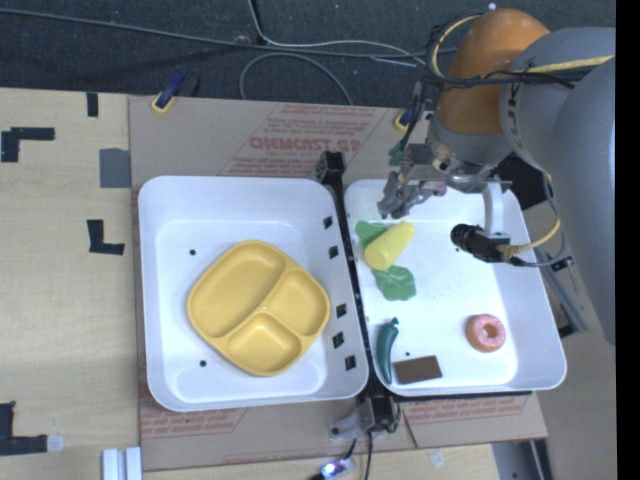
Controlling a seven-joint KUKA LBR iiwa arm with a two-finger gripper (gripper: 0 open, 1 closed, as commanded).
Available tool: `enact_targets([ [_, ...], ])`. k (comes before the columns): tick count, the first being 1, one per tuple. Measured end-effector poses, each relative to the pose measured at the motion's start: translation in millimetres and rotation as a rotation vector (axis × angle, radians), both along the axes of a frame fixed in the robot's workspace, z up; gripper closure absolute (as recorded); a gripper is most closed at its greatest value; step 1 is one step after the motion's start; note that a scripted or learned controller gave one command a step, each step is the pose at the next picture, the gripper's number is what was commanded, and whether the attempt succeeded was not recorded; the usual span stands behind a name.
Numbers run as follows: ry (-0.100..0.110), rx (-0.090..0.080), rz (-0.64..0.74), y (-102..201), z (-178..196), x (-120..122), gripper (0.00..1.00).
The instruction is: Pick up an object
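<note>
brown block [417, 370], yellow corn [388, 245] just below hand [397, 204]

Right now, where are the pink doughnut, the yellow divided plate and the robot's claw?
Pink ring-shaped doughnut [486, 333]: camera view, on its frosted ring.
Yellow divided plastic plate [259, 307]: camera view, on the ridge between compartments.
Claw [392, 208]: camera view, between its fingertips.

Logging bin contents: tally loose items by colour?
Yellow: 2, divided plastic tray, corn cob
Green: 2, leafy piece, dark pepper
Pink: 1, frosted doughnut
Brown: 1, flat rectangular bar
Total: 6
</note>
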State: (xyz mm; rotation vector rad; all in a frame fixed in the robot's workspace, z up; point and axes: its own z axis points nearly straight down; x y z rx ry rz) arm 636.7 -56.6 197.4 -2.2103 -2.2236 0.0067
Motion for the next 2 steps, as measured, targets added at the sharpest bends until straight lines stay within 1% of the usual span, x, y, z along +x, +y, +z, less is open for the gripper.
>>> enact_targets([
  [2,-0.003,-0.001,0.001,99.1,14.1,-6.4,1.00],
])
